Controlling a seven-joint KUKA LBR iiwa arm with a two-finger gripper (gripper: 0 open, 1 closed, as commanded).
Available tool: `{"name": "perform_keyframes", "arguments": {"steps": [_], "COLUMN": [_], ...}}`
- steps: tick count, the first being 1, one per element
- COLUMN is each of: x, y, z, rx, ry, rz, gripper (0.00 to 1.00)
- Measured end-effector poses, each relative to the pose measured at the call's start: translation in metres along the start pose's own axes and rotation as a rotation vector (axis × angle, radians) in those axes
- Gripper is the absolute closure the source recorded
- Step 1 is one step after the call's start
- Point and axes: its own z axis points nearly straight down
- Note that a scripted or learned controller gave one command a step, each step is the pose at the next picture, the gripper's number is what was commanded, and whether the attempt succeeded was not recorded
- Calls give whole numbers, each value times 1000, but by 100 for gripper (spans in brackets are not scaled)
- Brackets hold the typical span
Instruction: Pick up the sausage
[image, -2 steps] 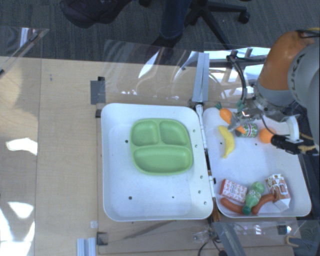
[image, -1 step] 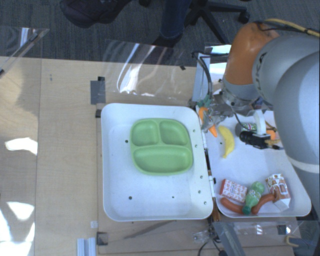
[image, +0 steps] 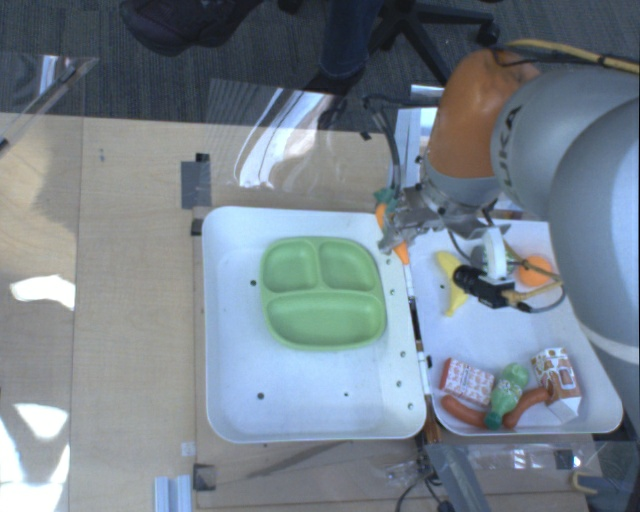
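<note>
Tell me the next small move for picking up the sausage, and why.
Probably swing the gripper toward the near edge of the right bin. The sausage lies there beside the green toy, while the gripper hovers at the far end over the seam between the bins, well away from it.

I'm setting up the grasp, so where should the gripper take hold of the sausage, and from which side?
Probably the sausage's left end, coming from above. It lies flat along the right bin's front edge; its right end meets the green toy, while the left end shows bare.
</note>
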Motion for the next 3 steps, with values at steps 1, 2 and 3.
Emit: {"name": "perform_keyframes", "arguments": {"steps": [1, 2, 3], "x": [1, 1, 2], "y": [2, 3, 5], "z": [-11, -22, -33], "rx": [-5, -10, -15], "ry": [-2, -4, -7], "rz": [-8, -15, -22], "gripper": [100, 100, 100]}}
